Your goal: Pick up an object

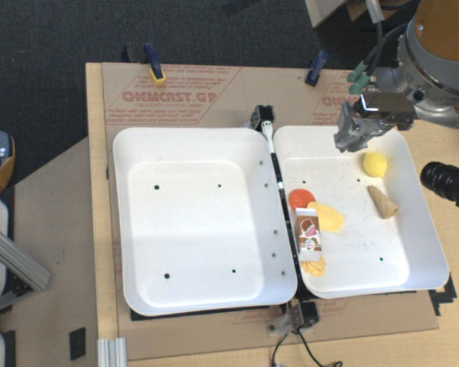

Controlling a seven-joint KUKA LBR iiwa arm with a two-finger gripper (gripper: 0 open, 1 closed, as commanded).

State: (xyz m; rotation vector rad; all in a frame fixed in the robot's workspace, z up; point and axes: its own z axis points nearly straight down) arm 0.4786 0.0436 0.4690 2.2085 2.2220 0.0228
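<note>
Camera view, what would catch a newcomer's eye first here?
Probably the grey arm with its orange band reaching in from the right, its gripper poised over the far end of the right bin. Next, the small bright cluster in that bin: a yellow ball close by the gripper, a tan cone nearer the right wall, and a red disc with a packet along the left wall.

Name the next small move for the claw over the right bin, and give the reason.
Probably shift the claw a little toward the small round yellow ball, then lower. The claw hangs above the shallow white right bin near its far edge, with nothing seen between its fingers; the ball lies just beside it, apart from the other items.
</note>
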